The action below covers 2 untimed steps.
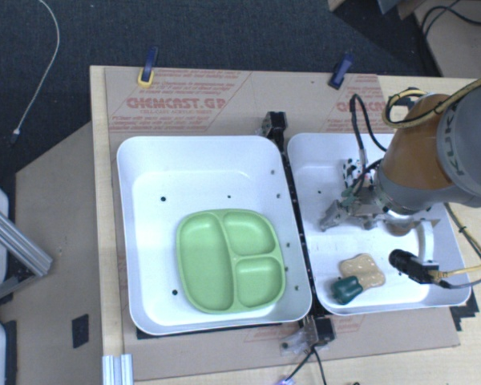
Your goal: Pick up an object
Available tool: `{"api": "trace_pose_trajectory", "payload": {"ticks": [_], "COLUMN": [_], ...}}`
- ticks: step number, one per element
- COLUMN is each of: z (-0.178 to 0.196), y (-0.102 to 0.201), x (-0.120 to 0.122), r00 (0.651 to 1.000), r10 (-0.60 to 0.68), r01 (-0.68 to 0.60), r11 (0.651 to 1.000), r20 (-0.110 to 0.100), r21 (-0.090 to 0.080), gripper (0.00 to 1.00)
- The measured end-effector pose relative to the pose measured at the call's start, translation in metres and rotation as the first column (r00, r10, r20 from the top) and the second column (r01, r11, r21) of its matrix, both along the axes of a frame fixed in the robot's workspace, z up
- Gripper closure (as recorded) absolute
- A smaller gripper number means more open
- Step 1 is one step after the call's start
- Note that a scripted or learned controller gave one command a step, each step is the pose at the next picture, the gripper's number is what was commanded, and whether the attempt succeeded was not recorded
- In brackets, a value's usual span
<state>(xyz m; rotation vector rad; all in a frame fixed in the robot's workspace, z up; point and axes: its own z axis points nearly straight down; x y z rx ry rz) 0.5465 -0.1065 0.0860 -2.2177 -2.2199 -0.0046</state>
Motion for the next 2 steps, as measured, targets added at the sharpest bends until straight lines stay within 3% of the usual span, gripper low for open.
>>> {"api": "trace_pose_trajectory", "payload": {"ticks": [1,2], "z": [0.009,0.072], "y": [-0.001,0.004], "x": [-0.001,-0.002], "r00": [1.0,1.0], "r10": [-0.003,0.0], "r01": [0.003,0.0], "r11": [1.0,1.0], "r20": [0.0,0.007], "r21": [-0.004,-0.006], "gripper": [1.0,1.0]}}
